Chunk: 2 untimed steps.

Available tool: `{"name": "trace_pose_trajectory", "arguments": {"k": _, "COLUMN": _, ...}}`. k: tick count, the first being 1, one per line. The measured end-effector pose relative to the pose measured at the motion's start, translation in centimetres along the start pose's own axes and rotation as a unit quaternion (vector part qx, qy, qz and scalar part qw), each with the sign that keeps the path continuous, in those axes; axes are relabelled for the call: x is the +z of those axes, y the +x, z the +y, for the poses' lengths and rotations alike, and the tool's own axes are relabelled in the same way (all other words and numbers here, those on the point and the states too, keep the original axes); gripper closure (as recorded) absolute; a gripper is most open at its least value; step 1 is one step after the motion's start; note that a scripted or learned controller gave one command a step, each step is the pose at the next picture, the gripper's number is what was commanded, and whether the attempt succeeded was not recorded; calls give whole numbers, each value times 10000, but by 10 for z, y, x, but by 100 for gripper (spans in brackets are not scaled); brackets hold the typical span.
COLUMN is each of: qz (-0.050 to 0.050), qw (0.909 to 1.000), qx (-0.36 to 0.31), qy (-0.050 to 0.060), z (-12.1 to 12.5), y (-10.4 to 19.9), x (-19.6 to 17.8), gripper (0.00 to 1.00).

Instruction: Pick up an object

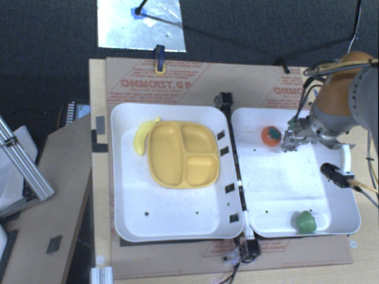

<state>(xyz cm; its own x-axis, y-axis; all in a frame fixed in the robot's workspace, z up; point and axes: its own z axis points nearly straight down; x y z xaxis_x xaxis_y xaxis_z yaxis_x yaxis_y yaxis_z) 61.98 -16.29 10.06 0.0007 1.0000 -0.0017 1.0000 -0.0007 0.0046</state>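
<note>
The desk (177,84) holds two white bins side by side. The left bin (127,218) has one yellow plate (180,154) with three parts and one banana (141,138) touching the plate's left edge. The right bin (337,218) has one orange ball (272,135) near the top and one green ball (305,221) near the bottom. The arm (346,99) reaches in from the right. Its tool (290,142) points down just beside the orange ball. I cannot tell how the tool is set

Bench (172,81): brown board surface printed with red lettering. Two shallow white bins directly on it, side by side, touching along black centre divider. Right bin (331,209) lies under fingers (289,143); left bin (127,212) well apart from fingers.
</note>
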Motion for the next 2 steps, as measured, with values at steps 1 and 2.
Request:
{"name": "trace_pose_trajectory", "arguments": {"k": 1, "qz": -1, "qw": 10000, "qx": -28, "qy": -17, "z": 12, "y": 0, "x": -58, "gripper": 100}}
{"name": "trace_pose_trajectory", "arguments": {"k": 2, "qz": -3, "qw": 10000, "qx": -19, "qy": -12, "z": 12, "y": -6, "x": -104, "gripper": 100}}
